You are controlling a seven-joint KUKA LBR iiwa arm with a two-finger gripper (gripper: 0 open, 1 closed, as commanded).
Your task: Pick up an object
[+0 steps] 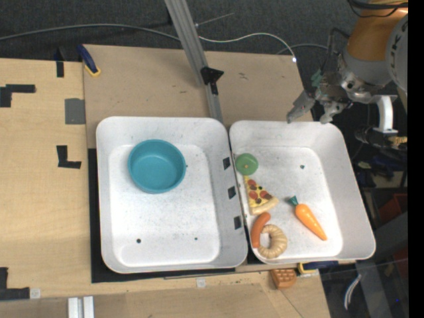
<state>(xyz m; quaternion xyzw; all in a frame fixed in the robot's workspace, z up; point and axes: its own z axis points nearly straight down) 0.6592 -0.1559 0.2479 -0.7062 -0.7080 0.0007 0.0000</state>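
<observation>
Arm enters from the right, orange band up top. Gripper (310,108) hangs above the far rim of the right bin (331,132), over the bench edge rather than over any item. Fingers look spread apart with nothing between them, though at this slant and size that reading is not certain. Judged: a waiting or approach pose, high and back so the bin contents stay in plain sight; no pick has begun.

Right bin holds all the small items, bunched along its left wall and near side. Green round piece (246,163) farthest back, beside the wall. Toy pizza slice (258,196) just in front of it. Sausage (259,227) and a pale ring-shaped pastry (273,241) touching each other at the near left corner. Carrot (309,220) lies apart from the rest, toward the middle, tilted, green tip pointing back-left.

Carrot looks the easiest candidate: free space on all sides.

Left bin (112,177) holds one blue bowl (156,166), upright, toward its far left.
</observation>
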